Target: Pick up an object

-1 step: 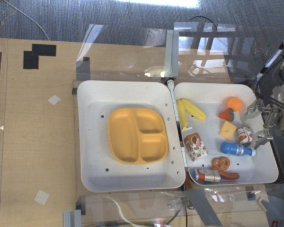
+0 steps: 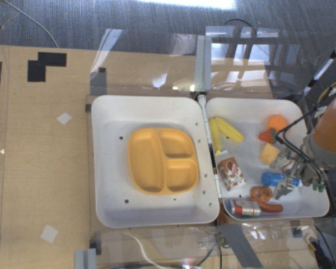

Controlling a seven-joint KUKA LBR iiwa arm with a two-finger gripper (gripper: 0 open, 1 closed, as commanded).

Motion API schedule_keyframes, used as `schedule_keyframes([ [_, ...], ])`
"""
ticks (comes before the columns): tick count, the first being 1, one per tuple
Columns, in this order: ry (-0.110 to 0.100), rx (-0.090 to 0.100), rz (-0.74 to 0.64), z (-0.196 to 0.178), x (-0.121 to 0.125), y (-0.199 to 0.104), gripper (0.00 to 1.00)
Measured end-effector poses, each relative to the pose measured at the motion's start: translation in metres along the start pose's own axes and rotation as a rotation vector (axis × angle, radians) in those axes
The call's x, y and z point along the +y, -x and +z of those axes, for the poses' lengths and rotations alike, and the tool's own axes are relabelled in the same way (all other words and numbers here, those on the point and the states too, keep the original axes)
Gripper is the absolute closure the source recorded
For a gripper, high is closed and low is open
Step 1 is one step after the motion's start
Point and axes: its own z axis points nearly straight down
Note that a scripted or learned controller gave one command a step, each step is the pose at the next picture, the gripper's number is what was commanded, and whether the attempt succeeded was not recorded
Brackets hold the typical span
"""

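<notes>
**Blue toy under claw, right bin**

Blue toy (image 2: 273,179) low in right bin (image 2: 252,108), at about five o'clock. Claw (image 2: 288,179) just beside it at three o'clock, touching or nearly. Finger spread: cannot tell. Nothing visibly gripped.

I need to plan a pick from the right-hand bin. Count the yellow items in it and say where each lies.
2. A long yellow plastic banana lies at the right-hand white bin's upper left, and a pale yellow wedge-shaped block sits mid-right. The grey arm may hide more.
</notes>
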Motion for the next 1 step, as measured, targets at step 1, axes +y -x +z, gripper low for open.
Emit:
schedule_keyframes([
  [1,-0.003,-0.031,-0.058,0.0133,0.0016,0.0788,0.0],
])
